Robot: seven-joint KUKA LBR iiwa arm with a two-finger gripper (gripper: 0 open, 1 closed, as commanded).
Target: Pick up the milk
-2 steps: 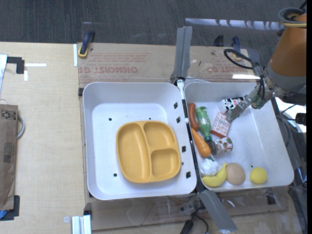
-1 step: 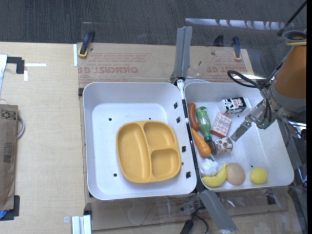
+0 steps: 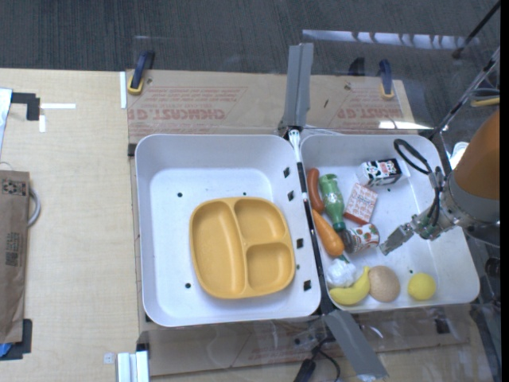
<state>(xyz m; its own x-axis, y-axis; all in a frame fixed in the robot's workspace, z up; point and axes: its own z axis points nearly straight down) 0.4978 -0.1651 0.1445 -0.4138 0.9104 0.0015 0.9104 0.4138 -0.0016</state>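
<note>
White milk carton [image 3: 380, 171] lies beyond the hand [image 3: 395, 241].

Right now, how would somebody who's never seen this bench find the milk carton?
Look in the right-hand white bin, toward its far side. The milk is a small white carton with black cow patches, lying beside a red-and-white packet. Nothing else there is black and white.

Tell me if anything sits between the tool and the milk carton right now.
Nothing visible does. The tool hangs over bare floor in the right bin, and the milk carton lies toward the bin's far wall. The red box and the small can lie left of that line.
</note>
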